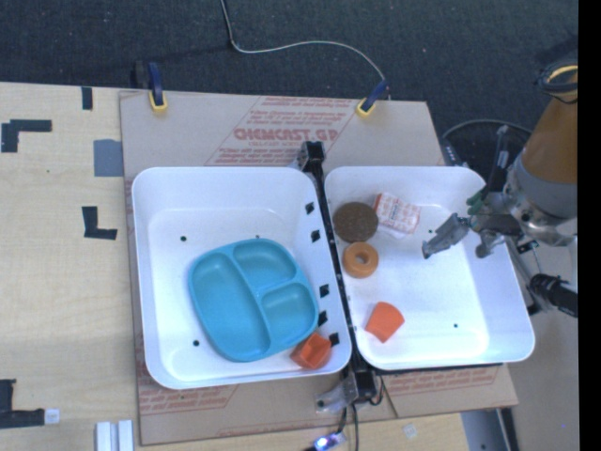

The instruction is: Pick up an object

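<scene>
Beneath me, the two white bins (235, 188) look like smooth, slightly glossy plastic, sitting on matt printed cardboard (282, 132). The blue divided plate (252, 297) looks like smooth plastic; my gripper (441, 242) is dull grey metal.

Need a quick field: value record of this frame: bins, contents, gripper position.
left bin: blue divided plate; orange object at its near right corner, beside the plate
right bin: brown round disc, tan ring, white and red packet, orange block
gripper: over the right bin's right side, apart from all four items
nearest item to gripper: white and red packet
held object: none seen between the fingers
task status: nothing picked up yet
</scene>
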{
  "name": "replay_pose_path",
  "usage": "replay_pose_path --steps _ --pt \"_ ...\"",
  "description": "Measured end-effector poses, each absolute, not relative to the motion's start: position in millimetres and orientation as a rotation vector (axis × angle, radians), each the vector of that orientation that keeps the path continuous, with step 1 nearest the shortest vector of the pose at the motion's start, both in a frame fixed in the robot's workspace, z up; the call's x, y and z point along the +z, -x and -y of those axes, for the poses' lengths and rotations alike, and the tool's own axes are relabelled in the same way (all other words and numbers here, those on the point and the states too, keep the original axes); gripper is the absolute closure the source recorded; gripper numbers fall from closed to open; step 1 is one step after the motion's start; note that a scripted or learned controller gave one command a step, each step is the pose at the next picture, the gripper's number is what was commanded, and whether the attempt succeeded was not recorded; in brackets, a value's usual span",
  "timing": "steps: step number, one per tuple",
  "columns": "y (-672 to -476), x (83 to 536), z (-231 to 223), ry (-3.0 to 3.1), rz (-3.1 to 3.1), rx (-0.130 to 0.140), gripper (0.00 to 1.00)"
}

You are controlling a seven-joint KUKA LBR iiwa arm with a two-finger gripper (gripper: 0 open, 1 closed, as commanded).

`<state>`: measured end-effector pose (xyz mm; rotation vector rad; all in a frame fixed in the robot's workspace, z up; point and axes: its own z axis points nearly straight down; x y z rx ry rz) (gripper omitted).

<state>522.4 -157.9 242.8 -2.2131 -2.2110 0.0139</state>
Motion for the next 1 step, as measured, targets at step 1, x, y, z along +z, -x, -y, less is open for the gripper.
replay_pose_path --steps 1 --pt "-524.3 247.0 157.6 2.215 2.219 0.007 0.00"
